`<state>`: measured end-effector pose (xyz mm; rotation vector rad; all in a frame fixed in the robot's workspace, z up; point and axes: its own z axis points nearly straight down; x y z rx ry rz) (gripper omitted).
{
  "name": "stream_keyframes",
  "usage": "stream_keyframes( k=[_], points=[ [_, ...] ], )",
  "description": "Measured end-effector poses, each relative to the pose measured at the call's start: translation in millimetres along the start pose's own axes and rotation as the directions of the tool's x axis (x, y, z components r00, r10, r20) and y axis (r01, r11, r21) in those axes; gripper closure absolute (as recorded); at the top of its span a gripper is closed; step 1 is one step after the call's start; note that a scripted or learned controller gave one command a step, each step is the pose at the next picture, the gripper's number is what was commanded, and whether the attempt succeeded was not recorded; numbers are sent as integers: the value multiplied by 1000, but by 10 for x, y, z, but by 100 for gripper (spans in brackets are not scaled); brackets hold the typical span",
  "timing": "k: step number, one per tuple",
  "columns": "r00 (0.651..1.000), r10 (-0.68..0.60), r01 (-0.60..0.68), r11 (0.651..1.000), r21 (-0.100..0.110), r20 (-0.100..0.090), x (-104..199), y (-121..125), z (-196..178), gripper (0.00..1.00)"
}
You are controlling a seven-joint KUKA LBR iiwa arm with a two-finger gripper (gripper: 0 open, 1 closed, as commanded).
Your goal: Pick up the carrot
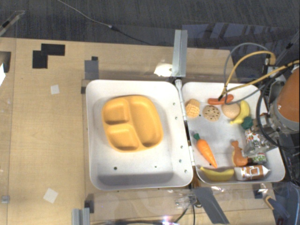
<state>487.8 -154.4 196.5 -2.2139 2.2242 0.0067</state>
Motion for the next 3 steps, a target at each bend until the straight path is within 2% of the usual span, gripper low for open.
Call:
stream_keyframes(
  k=[1, 2, 3],
  points=[
    [991, -131, 131, 991, 15, -11, 17, -17, -1181, 100],
    [960, -280, 281, 960, 12, -13, 318, -5, -2609, 100],
    [962, -272, 272, 962, -2, 1, -63, -215, -893, 100]
  ],
)
